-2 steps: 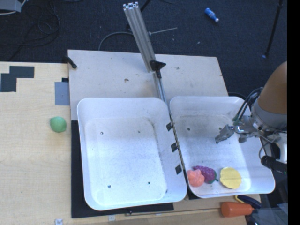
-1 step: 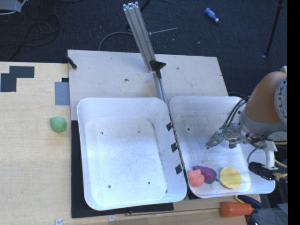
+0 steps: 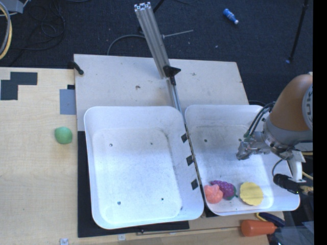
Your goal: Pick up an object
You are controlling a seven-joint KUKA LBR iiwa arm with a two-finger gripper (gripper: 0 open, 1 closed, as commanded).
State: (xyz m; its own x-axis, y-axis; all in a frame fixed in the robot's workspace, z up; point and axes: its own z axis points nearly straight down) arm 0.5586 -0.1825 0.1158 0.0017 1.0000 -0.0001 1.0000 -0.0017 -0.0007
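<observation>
In the right bin (image 3: 219, 117), three objects lie along the front wall: a pink-orange lumpy toy (image 3: 213, 193), a purple grape-like cluster (image 3: 225, 188) touching it, and a flat yellow round piece (image 3: 251, 193) to their right. My gripper (image 3: 246, 151) hangs low over the right half of this bin, behind the yellow piece and apart from all three objects. The grey wrist with its orange band (image 3: 291, 108) rises to the right of it. Nothing shows between the fingertips.
The left bin (image 3: 97, 117) sits beside the right one, with black clips on the shared wall. A green ball (image 3: 63, 135) rests on the wooden bench at left. An orange-handled tool (image 3: 259, 227) lies in front of the right bin. A slanted aluminium rail (image 3: 156, 40) rises behind the bins.
</observation>
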